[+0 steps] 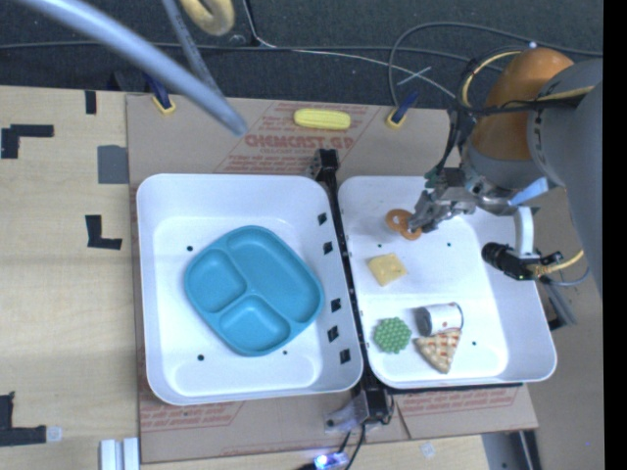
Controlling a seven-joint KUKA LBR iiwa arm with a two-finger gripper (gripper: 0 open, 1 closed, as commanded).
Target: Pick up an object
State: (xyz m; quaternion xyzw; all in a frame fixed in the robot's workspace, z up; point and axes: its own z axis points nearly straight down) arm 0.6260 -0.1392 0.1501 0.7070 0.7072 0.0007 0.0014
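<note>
The small brown ring-shaped toy [401, 223], like a doughnut, lies in the right bin [509, 355] near its back wall; it looks light, stiff and graspable across its rim. The hand [423, 218] sits right at it, touching or nearly so; whether it grips cannot be told.

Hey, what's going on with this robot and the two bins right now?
The arm reaches into the right bin, its end effector down at a small brown ring-shaped item near the back. A yellow block, green ball, small can and pizza slice lie nearer the front. The left bin holds a blue divided tray.
</note>
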